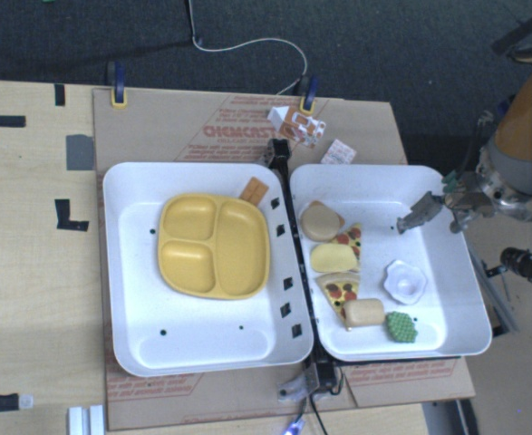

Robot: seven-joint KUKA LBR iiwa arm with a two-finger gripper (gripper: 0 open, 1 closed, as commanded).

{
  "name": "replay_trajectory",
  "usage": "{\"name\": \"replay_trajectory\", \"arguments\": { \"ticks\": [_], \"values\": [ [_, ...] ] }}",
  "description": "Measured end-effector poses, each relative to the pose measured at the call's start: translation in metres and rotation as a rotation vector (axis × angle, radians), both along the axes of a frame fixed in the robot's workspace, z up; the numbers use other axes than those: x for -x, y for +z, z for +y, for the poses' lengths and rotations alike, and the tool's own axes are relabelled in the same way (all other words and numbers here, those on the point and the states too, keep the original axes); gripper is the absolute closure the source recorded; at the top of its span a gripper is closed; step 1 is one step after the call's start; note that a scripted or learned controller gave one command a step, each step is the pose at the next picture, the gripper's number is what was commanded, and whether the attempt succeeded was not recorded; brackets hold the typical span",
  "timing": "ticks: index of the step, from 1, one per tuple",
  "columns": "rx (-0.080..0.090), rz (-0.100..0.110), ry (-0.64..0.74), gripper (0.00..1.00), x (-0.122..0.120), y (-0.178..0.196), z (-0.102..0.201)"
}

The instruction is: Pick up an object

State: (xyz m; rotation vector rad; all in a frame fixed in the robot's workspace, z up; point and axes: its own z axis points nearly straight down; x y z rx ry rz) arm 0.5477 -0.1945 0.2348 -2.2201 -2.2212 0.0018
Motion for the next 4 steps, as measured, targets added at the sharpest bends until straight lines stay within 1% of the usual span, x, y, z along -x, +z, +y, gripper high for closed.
{"name": "replay_trajectory", "arguments": {
  "ticks": [1, 2, 3, 4],
  "values": [
    [-0.004, 0.007, 0.005, 0.0, -0.039, -0.096, 0.044],
    [-0.001, 0.0, 0.004, 0.0, -0.06, -0.153, 0.077],
    [0.0, -0.003, 0.005, 0.0, -0.1, -0.15, 0.104],
    [0.001, 0.0, -0.001, 0.0, -0.097, -0.151, 0.087]
  ]
}}
